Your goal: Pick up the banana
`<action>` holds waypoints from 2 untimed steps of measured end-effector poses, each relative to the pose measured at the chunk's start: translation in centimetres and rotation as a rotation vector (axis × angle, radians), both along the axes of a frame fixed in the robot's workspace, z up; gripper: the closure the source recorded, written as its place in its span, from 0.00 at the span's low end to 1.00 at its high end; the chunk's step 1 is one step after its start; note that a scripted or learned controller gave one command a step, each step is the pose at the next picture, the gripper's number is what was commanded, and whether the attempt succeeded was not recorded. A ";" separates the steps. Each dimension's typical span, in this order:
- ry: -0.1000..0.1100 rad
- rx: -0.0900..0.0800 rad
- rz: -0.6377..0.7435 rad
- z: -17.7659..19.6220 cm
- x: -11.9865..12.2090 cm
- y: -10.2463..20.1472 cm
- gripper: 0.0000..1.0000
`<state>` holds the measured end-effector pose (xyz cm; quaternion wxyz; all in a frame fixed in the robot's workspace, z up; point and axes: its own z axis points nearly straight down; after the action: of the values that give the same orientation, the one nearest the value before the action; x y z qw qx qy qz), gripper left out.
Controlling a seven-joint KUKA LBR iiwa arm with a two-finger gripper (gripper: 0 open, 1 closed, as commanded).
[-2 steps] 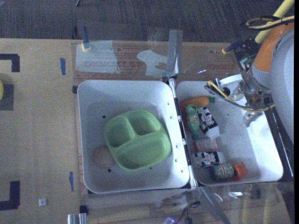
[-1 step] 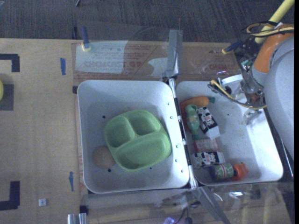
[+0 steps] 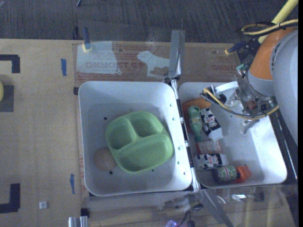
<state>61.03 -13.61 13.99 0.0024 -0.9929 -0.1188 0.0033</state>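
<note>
Where the banana lies, you cannot tell from up here: nothing in the jumble shows itself clearly as one. The likeliest spot is the right bin [image 3: 265, 160], where things crowd along its left side. You've got an orange piece [image 3: 195, 103] at the top, a green bottle [image 3: 194, 122] just below it, and a black-and-white carton [image 3: 210, 121] touching the bottle. Lower down sits a second carton [image 3: 209, 161], then a green can [image 3: 227, 173] with an orange cap near the bottom wall. Your gripper [image 3: 247, 110] hangs over the upper right of that bin, apart from the pile, and whether it is clenched or released you cannot tell. Over in the left bin [image 3: 94, 103], there's a green divided plate [image 3: 138, 141] with a tan ball [image 3: 103, 159] tucked against its lower left edge. Both bins rest on the wooden counter [image 3: 38, 141].
</note>
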 end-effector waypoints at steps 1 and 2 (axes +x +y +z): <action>-0.003 -0.003 -0.040 3.2 -2.4 -8.7 0.00; -0.006 -0.002 -0.037 -5.5 -3.9 -2.9 0.00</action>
<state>57.15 -16.53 8.46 0.0009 -0.9949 -0.1004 0.0006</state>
